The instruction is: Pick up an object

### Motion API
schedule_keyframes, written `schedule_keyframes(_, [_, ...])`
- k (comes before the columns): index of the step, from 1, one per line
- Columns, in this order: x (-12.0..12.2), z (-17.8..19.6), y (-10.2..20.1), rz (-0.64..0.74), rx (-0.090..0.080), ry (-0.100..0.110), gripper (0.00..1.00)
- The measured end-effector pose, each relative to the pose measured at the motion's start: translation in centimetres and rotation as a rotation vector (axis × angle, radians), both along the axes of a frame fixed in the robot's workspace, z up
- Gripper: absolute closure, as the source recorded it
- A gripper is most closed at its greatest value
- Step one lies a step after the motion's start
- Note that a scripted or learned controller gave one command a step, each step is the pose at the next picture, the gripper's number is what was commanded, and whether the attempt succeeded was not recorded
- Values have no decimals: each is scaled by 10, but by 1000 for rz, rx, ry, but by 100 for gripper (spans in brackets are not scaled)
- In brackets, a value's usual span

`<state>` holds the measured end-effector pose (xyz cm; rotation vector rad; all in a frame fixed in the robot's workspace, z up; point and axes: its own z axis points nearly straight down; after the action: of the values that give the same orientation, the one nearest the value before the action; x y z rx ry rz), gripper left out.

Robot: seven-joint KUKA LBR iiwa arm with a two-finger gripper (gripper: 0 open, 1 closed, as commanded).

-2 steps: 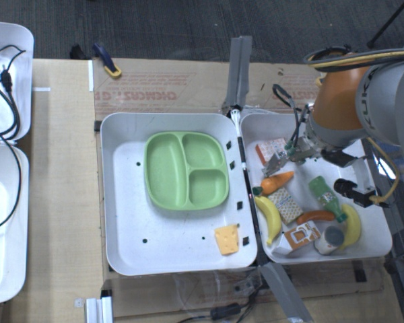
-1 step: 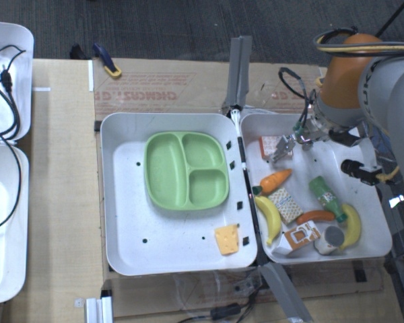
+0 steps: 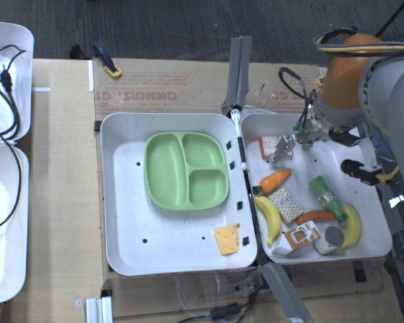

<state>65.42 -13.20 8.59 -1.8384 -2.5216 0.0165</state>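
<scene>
My gripper (image 3: 282,149) hangs low over the back left part of the right bin (image 3: 374,247), right beside a red and white packet (image 3: 268,144). I see nothing in it. In front of it lie an orange carrot (image 3: 275,179), a patterned small box (image 3: 285,204), a yellow banana (image 3: 269,218) and a green bottle (image 3: 322,192). A red sausage-like piece (image 3: 315,216), an orange and white carton (image 3: 301,235), a grey can (image 3: 332,238) and a second banana (image 3: 353,225) crowd the front right corner.
The left bin (image 3: 118,200) holds a green divided plate (image 3: 187,170) and a yellow cheese slice (image 3: 227,239) near its front right corner. A grey post (image 3: 239,73) rises behind the divider between the bins. Black cables (image 3: 293,83) loop near the arm.
</scene>
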Motion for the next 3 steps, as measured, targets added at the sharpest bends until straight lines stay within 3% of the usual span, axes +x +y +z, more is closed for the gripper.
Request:
schedule_keyframes(1, [2,9,-2,-3,-4,-10,100])
schedule_keyframes(2, [2,9,-2,-3,-4,-9,0])
schedule_keyframes(3, [-42,4,4,94,-2,-21,0])
